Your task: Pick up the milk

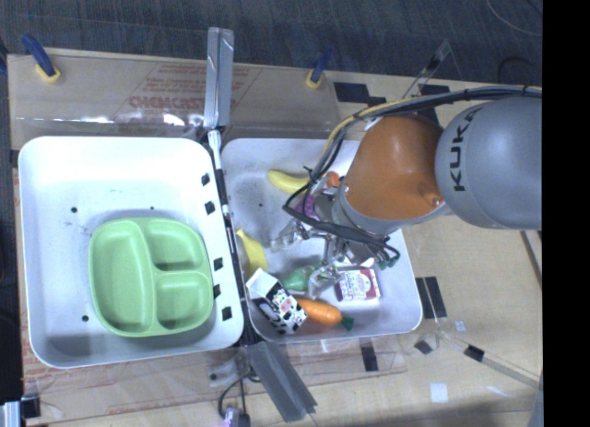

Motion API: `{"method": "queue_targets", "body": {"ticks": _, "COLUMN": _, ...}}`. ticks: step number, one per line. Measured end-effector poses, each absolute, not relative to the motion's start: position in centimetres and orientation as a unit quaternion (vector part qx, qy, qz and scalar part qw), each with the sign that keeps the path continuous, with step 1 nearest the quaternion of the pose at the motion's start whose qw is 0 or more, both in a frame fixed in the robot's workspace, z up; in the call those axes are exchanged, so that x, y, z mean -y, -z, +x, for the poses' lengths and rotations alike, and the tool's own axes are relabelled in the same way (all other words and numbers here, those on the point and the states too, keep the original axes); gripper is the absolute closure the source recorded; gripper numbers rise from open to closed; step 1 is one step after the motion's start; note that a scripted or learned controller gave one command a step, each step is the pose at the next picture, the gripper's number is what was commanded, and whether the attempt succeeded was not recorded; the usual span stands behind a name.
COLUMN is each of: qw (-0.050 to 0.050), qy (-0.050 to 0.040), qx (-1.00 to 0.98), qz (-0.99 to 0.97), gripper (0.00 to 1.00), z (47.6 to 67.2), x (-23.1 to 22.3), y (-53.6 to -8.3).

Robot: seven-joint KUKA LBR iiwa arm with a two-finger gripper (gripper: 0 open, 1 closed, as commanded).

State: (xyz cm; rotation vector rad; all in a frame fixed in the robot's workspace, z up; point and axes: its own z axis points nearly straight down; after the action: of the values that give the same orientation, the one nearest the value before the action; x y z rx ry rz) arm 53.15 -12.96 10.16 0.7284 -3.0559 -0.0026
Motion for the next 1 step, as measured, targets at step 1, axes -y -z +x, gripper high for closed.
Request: {"method": "queue_targets", "body": {"ticks": 1, "qw": -0.001, "qy": 0.0001, "qx": 0.997, "qz": 0.079, "gripper": 0.0, "z": 54.33, "x": 11.13, "y": -12.91}}
